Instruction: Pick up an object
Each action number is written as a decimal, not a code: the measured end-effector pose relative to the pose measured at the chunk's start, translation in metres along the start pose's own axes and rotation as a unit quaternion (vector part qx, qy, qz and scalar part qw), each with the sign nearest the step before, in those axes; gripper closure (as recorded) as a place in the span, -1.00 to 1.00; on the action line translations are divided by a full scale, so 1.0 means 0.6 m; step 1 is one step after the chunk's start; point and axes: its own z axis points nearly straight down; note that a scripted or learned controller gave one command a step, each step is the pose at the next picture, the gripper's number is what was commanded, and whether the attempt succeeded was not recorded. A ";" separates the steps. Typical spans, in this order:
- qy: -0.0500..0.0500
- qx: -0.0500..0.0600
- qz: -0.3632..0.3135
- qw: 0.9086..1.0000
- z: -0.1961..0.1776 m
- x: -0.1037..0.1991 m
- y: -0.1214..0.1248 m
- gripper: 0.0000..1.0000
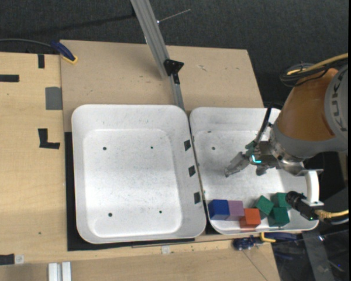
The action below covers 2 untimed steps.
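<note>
My gripper [237, 164] hangs over the middle of the right bin [222, 124], pointing down and to the left, with nothing visible between its fingers. Along that bin's front edge sits a row of small blocks: a blue one [219, 209], a purple one [236, 208], an orange one [251, 217], and two green ones [265, 204] [278, 216]. The gripper stands apart from them, above and behind the blue and purple blocks.
The left bin [131, 171] lies beside the right one, with black clips on the shared wall. A slanted metal pole [155, 31] rises behind the bins. The bulky orange and grey arm [310, 122] overhangs the right bin's right side.
</note>
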 end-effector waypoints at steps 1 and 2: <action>0.000 -0.002 -0.001 1.000 -0.003 0.000 0.002 -1.00; 0.000 0.000 0.000 1.000 0.072 0.010 -0.003 -1.00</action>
